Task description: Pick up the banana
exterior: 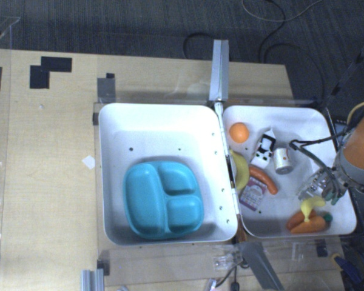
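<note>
Right now the step is reaching, not lifting. The grey arm with its orange band (359,153) comes in over the right side of the right white bin (309,113), and the jaws (323,188) hang above that bin's right part, close to a small yellow and orange toy carrot (307,218). I cannot tell how the jaws stand, as they are too small and blurry. Nothing shows between them, so I judge that the banana is not picked up yet.

The curved yellow banana (241,168) lies in the right bin, up against its left wall, just beside the metal strip where the two bins meet. It is well apart from the jaws, with other toys in between. So the next move, I think, needs the arm to cross the bin to the left, come down over the banana, and close on its thin middle. That could be hard, because the banana is so near the wall.

The right bin is full of little things. A round orange ball (239,132) sits near the top left. A small white box with black marks (264,148) and a shiny silver can (283,160) lie in the middle. A red sausage toy (262,179) rests on a small purple packet (251,196), touching the banana.

The left white bin (115,162) holds one big thing, a blue plastic tray with three parts (164,197). Both bins sit on a pale wooden worktop (42,162).
</note>
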You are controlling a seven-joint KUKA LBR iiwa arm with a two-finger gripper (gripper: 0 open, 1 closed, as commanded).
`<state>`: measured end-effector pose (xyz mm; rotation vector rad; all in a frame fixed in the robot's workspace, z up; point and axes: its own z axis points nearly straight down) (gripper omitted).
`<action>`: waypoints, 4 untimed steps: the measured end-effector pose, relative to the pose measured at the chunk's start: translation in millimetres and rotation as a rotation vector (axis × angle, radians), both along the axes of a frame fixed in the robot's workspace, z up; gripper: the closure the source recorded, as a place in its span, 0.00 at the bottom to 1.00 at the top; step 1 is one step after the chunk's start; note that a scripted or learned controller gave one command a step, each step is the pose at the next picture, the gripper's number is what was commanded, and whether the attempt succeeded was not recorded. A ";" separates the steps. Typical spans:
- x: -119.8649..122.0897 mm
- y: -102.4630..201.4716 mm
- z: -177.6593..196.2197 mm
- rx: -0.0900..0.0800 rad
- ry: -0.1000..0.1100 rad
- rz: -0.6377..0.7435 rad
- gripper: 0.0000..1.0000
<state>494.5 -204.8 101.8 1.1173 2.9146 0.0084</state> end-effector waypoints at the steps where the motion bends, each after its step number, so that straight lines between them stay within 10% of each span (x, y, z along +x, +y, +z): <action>1: -0.1 -0.1 -0.1 0.000 0.000 0.000 0.00; 4: -1.7 24.8 -11.7 -0.001 0.003 0.076 0.00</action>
